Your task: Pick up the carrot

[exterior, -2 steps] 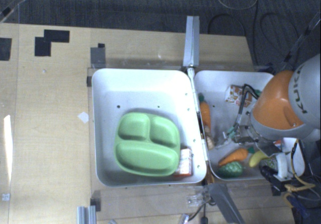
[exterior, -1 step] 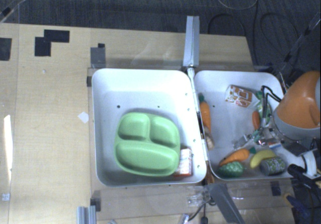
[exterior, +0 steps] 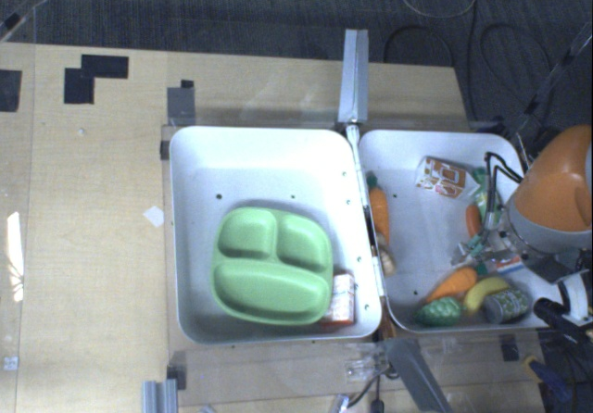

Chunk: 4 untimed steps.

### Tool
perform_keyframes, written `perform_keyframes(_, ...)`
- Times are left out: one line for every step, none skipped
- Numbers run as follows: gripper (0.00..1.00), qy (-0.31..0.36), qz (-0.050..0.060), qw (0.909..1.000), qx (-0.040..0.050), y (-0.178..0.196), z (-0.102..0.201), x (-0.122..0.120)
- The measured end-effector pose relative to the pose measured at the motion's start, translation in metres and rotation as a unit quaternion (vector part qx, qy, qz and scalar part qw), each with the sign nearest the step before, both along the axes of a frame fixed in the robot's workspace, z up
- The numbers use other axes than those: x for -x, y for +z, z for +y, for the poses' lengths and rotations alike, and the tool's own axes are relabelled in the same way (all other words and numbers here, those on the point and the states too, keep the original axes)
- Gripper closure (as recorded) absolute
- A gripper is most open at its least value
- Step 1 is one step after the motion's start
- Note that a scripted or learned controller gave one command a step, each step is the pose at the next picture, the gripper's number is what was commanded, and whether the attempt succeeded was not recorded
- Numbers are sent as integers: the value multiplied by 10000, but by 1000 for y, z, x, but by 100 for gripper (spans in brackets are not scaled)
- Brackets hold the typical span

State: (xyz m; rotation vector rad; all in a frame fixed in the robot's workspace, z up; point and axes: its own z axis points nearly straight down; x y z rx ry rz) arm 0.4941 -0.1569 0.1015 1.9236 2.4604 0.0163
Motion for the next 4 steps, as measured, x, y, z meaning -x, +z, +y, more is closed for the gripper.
perform_keyframes(100,-701,69,9975,-26,101,98,-11)
perform_keyframes(0,-697,71,9975,-24,101,97,-11)
perform_keyframes(0,378,92,9992,-11,25,63,7)
perform_keyframes(0,1571,69,9876,8,84,92,5)
